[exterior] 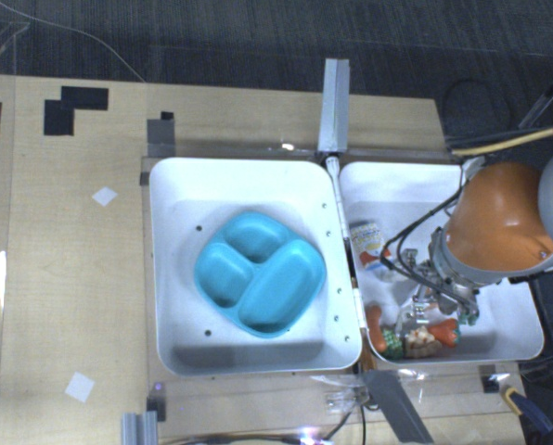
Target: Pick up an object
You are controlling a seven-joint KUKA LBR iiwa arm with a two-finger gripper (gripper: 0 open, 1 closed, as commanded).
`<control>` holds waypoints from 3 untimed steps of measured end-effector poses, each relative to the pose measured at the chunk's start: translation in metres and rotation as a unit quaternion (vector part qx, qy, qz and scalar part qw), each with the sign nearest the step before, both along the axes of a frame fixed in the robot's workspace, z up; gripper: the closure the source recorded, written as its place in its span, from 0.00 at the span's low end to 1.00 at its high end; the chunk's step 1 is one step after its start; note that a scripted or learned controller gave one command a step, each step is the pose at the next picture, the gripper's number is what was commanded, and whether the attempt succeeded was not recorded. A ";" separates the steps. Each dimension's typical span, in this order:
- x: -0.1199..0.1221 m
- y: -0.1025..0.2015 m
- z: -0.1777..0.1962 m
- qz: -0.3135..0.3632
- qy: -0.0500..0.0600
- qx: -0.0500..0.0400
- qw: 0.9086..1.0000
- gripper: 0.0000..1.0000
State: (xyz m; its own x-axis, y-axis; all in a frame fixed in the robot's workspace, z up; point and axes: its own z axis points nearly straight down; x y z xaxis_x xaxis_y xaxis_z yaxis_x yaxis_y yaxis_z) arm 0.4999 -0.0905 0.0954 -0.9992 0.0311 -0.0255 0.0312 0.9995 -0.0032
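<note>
Grasp approach step: gripper [423, 318] lowered into right bin [527, 327], jaw state impossible to tell, directly over small orange-and-green items [408, 338] at near left corner; next, close on one item, then lift straight up, clear of bin wall.

Blue, white and orange over pale wood

A sky-blue three-compartment plastic tray [260, 273] lies in the plain white left bin [170, 248]; the white right bin [508, 336] holds small orange, red and tan items [416, 336] and a white-and-orange packet [366, 239]. The arm's glossy orange band [499, 216] sits above grey metal. The light wooden table [63, 276] carries black square marks [72, 108].
</note>
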 end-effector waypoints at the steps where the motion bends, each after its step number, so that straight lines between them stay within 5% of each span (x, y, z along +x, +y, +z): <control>1: -0.011 -0.029 0.074 0.194 0.009 -0.001 0.981 0.00; 2: 0.005 -0.078 -0.005 0.082 0.006 0.000 0.997 0.00; 3: 0.009 -0.079 0.008 0.080 -0.001 -0.002 0.997 1.00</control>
